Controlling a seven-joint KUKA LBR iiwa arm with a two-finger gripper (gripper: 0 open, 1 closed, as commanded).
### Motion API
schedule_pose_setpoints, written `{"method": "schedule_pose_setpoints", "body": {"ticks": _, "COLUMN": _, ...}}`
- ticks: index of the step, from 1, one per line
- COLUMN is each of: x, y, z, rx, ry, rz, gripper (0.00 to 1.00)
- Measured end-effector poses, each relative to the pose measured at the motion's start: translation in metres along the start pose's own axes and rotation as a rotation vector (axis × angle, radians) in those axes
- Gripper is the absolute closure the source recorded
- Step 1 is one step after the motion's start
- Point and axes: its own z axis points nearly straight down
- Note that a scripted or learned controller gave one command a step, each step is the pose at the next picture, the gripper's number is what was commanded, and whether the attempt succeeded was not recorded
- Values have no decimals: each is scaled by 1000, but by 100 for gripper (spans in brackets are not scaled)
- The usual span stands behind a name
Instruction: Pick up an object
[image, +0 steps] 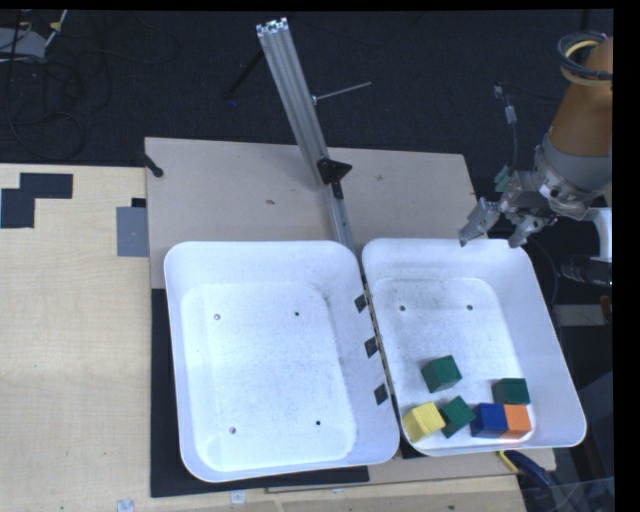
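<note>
claw (490, 228): at about 2 o'clock in the view, over the far rim of the right bin (560, 370); whether it is released or clenched cannot be told; nothing seen between its tips
arm (580, 120): reaches in from 3 o'clock
blocks: clustered at 5 o'clock in the right bin, well apart from the claw
green blocks: one (440, 373) toward the bin's middle, one (458, 415) beside the yellow block (424, 420), one (511, 391) above the orange block (517, 419)
blue block (489, 419): touching the orange one
left bin (180, 300): beside the right bin on the bench (70, 330)
</note>
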Motion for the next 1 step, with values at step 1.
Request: {"method": "schedule_pose_setpoints", "body": {"ticks": 1, "x": 82, "y": -66, "z": 106, "rx": 10, "ry": 5, "rz": 2, "gripper": 0}}
